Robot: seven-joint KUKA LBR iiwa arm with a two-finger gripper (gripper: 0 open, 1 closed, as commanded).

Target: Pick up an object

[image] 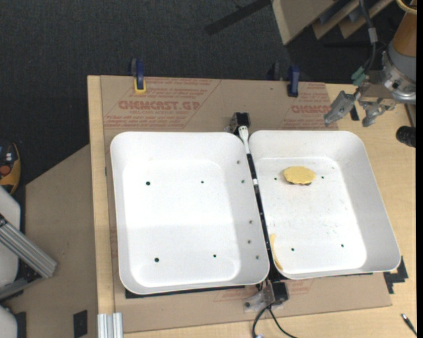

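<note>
Reading apparently "CHEMCAST GP", board [165,102] underlies bins [178,277].

From my station I see dark grey carpet [86,39] covering the floor on the far and left sides of the pale wooden bench [63,218]. A brown board [218,99] lies on it, pinned by two blue clamps [138,74] at its far edge. An aluminium rail [26,247] sits near left, and light wooden furniture [317,16] stands far right.
</note>
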